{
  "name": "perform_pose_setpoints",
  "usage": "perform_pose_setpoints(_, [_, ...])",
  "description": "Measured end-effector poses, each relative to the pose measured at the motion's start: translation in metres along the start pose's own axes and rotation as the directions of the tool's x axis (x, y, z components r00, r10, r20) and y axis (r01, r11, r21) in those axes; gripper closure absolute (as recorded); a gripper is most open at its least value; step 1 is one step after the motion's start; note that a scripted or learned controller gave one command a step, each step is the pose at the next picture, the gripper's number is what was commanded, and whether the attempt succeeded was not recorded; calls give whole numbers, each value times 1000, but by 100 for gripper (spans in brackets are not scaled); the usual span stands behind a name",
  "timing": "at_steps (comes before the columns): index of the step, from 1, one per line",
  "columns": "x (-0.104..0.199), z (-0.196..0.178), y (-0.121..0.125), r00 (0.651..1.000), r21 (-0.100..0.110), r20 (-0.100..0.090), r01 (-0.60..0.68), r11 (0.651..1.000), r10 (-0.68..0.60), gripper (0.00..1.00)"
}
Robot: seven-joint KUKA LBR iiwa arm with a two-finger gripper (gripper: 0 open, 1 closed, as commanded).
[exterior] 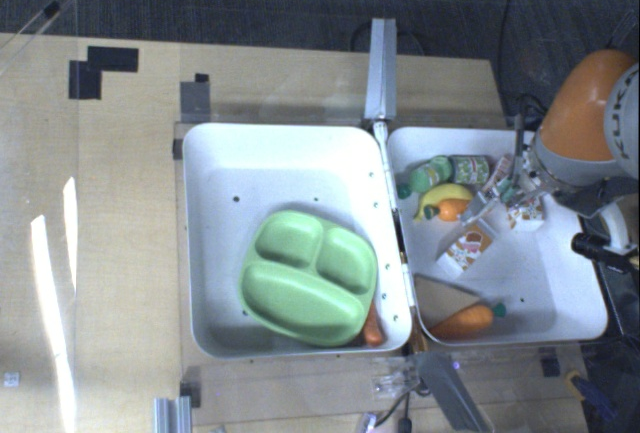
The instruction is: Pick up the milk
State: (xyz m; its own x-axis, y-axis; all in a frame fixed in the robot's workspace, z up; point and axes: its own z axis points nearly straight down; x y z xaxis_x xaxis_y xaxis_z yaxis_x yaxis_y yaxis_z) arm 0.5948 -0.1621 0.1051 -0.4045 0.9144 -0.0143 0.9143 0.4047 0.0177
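Two white plastic bins [200,221]; one small white-and-orange milk carton [468,248] just lower-left of pincer [515,189], apart; pincer opening unclear.

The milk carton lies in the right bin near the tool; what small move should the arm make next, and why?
Probably a short shift of the tool toward the near-left, to come over the milk carton before descending. The tool sits in the right bin at its far right, by a small white packet, while the carton lies flat nearer the middle, apart from it, with the banana just beyond.
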Motion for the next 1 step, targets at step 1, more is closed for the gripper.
perform_pose_setpoints(1, [-25, 10, -11, 993, -12, -15, 117, 993, -117, 0])
